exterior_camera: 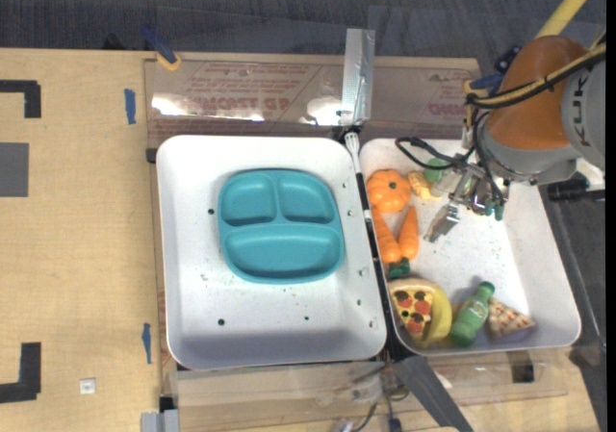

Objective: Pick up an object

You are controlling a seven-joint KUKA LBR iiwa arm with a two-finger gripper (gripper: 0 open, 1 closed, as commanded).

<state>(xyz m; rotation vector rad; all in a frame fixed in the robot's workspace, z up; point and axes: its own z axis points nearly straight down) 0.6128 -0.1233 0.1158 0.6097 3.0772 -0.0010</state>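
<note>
I see the gripper (452,212) above the right bin (553,257), fingers narrowly parted, holding nothing; the carrot (408,233) lies just left, long axis near-vertical.

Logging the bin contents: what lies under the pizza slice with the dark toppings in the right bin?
A yellow banana curves out from beneath the pizza slice. The banana's covered part and the bin floor below are hidden.
</note>
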